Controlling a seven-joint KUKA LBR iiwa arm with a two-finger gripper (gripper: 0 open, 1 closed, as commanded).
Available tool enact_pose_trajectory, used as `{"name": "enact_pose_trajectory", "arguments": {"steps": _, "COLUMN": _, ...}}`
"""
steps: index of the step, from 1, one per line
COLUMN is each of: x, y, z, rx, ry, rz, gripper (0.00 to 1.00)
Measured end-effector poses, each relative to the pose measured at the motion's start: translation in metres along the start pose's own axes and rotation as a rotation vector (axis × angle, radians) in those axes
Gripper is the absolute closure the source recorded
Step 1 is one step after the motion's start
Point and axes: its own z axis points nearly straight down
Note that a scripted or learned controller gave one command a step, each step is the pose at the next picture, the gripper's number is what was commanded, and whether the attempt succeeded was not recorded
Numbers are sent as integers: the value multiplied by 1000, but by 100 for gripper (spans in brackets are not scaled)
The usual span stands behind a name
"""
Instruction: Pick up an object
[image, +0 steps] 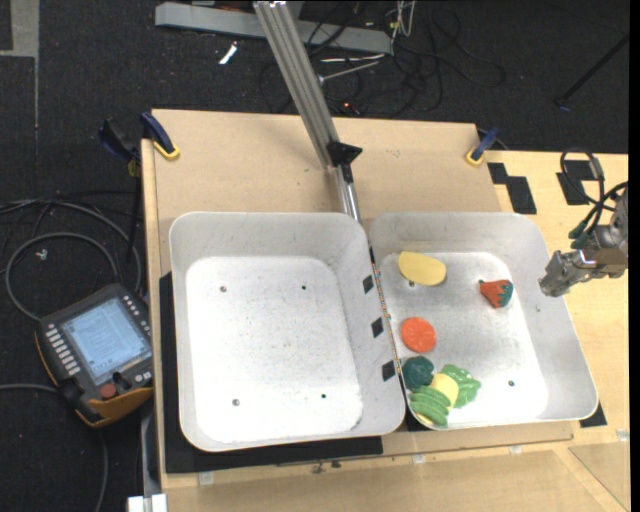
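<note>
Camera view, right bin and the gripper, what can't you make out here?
- Gripper, camera view: small and blurred at the right bin's rim; finger state unreadable.
- Arm: cut off by the right edge.
- Green pieces in the near corner: clustered and overlapping a yellow piece; how many is unclear.
- Red item: too small to identify; one end looks green.

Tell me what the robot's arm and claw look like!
At the camera view's right edge, the gripper is a small, boxy piece of grey and silvery metal. Behind it the arm is pale grey too, with thin dark cables looping around it. The picture is too small and blurry to make out any markings.
</note>
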Motion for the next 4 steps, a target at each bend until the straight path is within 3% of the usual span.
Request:
{"name": "enact_pose_trajectory", "arguments": {"steps": 1, "x": 51, "y": 0, "z": 16, "rx": 9, "ry": 5, "rz": -3, "gripper": 100}}
{"name": "enact_pose_trajectory", "arguments": {"steps": 3, "x": 156, "y": -16, "z": 8, "rx": 8, "ry": 5, "rz": -5, "gripper": 100}}
{"name": "enact_pose_trajectory", "arguments": {"steps": 4, "x": 211, "y": -11, "z": 23, "rx": 10, "ry": 5, "rz": -4, "gripper": 100}}
